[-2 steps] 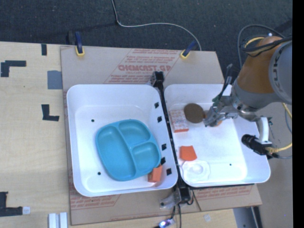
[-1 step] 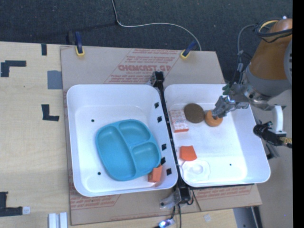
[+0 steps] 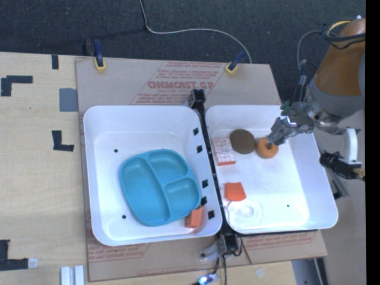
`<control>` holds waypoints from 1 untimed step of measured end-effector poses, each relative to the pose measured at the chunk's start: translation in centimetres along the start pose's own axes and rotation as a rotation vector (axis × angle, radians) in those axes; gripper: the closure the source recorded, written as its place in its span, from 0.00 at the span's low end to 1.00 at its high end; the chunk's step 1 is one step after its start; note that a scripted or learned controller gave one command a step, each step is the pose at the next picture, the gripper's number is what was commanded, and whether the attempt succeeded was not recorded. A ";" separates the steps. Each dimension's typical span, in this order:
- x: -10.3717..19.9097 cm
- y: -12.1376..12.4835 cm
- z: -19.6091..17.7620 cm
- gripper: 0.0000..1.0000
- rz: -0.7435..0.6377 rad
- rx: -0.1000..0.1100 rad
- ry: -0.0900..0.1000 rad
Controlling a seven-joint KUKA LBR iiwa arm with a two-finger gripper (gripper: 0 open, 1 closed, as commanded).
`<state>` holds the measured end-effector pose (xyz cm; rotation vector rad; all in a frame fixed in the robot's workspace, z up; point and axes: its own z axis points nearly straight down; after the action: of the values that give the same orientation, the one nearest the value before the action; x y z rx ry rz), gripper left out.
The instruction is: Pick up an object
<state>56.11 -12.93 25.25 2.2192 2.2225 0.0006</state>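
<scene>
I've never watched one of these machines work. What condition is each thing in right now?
claw: down in the right bin, at the orange ring
orange ring: flat on the bin floor
brown disc: flat, beside the ring
blue tray: upright, nothing in it
orange block: lying loose
right bin: holding several items

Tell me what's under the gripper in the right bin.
The gripper sits over a small orange round object, beside a brown disc. The gripper covers the object's top, so whether it is gripped can't be seen.

Bright even overhead light, soft faint shadows, mild overall blur, white bins point(image 3: 101, 177) slightly glaring
</scene>
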 end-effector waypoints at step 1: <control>5.1 -0.7 1.6 1.00 -0.003 0.004 0.001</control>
<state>55.42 -7.78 23.66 2.2181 2.2284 -0.0024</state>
